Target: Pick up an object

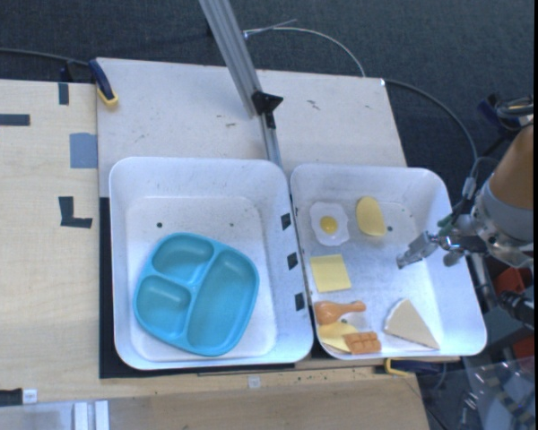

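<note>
The right bin (430, 184) holds several toy foods: a fried egg (328, 224), a yellow rounded piece (370, 216), a flat yellow cheese square (330, 273), an orange drumstick (339, 311), a small orange waffle piece (363, 341) and a pale triangular sandwich slice (410, 324). My gripper (433, 254) hangs over the bin's right side, level with the cheese square and well to its right. It is open, with nothing between its fingers; one grey finger (414, 251) points left over bare bin floor.
The left bin (125, 186) holds a blue divided plate (195, 292). A slanted metal rod (229, 38) runs from the top down to the seam between the bins. Cables trail at the upper right.
</note>
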Robot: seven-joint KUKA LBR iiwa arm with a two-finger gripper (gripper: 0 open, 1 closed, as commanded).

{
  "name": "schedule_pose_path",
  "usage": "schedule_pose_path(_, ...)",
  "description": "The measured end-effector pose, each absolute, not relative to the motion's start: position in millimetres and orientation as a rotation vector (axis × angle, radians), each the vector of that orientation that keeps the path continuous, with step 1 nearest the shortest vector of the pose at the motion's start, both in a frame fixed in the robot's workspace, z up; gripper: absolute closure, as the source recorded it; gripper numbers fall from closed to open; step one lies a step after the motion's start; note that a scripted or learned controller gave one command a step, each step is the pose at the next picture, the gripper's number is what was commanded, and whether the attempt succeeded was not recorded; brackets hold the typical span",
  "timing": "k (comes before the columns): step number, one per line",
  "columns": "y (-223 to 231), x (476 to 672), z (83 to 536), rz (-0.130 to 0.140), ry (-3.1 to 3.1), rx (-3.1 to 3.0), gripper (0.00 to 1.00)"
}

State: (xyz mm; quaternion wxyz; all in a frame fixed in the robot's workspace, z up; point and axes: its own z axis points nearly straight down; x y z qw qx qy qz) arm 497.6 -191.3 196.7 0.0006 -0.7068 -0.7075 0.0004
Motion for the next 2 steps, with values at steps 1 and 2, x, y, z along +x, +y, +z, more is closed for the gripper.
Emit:
schedule_pose_path(1,-195,504.3,145,0.006,-2.218,-2.217,0.0)
schedule_pose_path(2,-195,505.2,157,0.003,-2.221,-2.218,1.0)
